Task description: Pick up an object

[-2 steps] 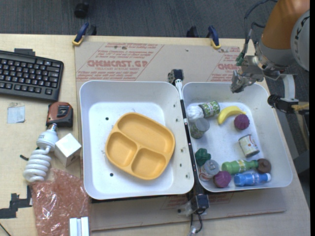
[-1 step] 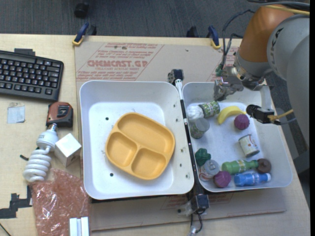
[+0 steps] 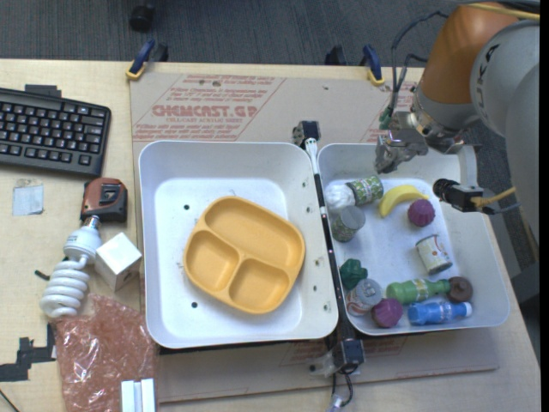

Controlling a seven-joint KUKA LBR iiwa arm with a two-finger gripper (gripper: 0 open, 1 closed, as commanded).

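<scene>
You see two bins of smooth white plastic, the left bin (image 3: 163, 170) and the right bin (image 3: 480, 256), both slightly glossy. The yellow divided tray (image 3: 244, 254) looks like matt moulded plastic. Under the bins lies a brown paper-faced sheet (image 3: 214, 110) printed in red, flat and dull. The worktop (image 3: 51, 58) looks like pale, smooth wood. The spiral light bulb (image 3: 67, 277) is glossy white, and the pink bag (image 3: 103, 350) beside it looks like crinkled clear film. The banana (image 3: 403, 199) has a smooth sheen.
</scene>
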